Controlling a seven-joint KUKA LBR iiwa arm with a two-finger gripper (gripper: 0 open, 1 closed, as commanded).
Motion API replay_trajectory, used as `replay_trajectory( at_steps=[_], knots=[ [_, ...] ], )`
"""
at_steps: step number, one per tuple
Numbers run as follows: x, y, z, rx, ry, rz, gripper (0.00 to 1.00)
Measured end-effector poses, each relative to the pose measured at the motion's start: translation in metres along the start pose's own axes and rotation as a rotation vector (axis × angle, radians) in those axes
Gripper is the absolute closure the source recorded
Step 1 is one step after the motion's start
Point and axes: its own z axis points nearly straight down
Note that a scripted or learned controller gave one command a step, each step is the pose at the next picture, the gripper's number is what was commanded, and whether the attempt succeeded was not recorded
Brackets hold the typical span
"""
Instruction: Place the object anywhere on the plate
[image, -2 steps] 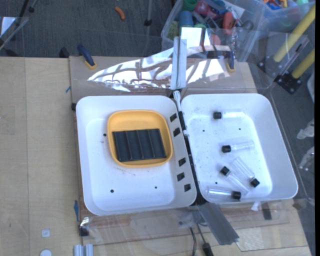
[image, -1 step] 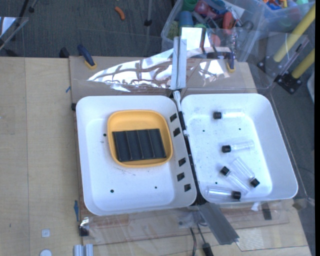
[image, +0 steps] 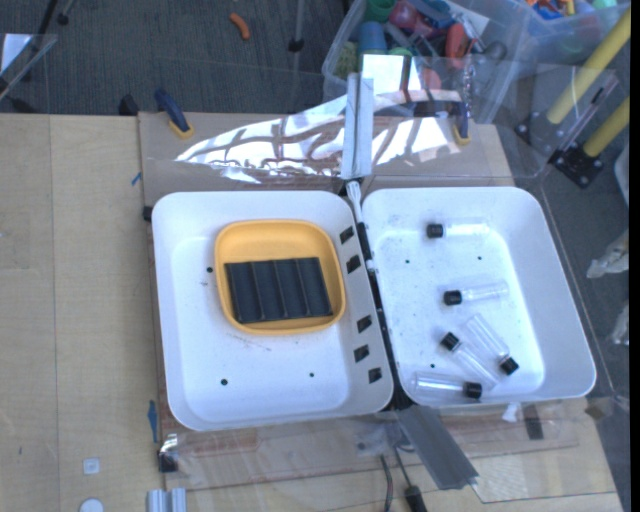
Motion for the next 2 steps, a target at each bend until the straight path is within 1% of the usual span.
replay_trajectory(
  at_steps=[1, 2],
  knots=[
    [-0.001, -0.001, -0.11, 0.001, -0.003, -0.206, 0.0],
    [-0.013, 0.002, 0.008, -0.002, 0.001, -0.463, 0.0]
  ],
)
